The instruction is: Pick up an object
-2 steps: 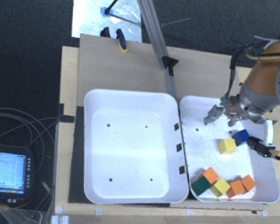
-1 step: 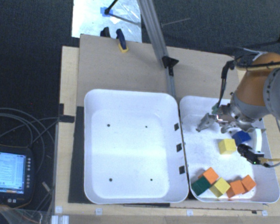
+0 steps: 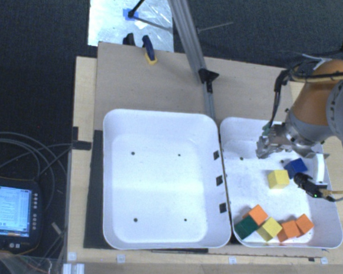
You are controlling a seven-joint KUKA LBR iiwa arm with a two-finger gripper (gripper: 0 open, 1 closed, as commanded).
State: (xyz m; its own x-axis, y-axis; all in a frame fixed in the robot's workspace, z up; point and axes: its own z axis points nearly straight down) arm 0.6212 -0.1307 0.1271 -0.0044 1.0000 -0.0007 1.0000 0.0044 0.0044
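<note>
Nearest to the camera, low at the left, sits a teach pendant [image 3: 5, 212] with its lit screen, beside the counter [image 3: 164, 79]. On the counter stand the left bin [image 3: 115, 135] and the right bin [image 3: 329, 234]. Over the right bin hangs the grey arm [image 3: 324, 107], and its hand [image 3: 268, 146] is low near the bin floor; I cannot tell whether it is spread or pressed together.

I judge the task not yet done: nothing shows held. A yellow cube [image 3: 278, 178] lies just beside the hand, a blue cube [image 3: 296, 166] near it. More cubes, orange [image 3: 258, 215], green [image 3: 246, 227] and yellow [image 3: 269, 228], cluster at the front wall. Being cubes, they have no long axis; the yellow cube lies slightly turned.
</note>
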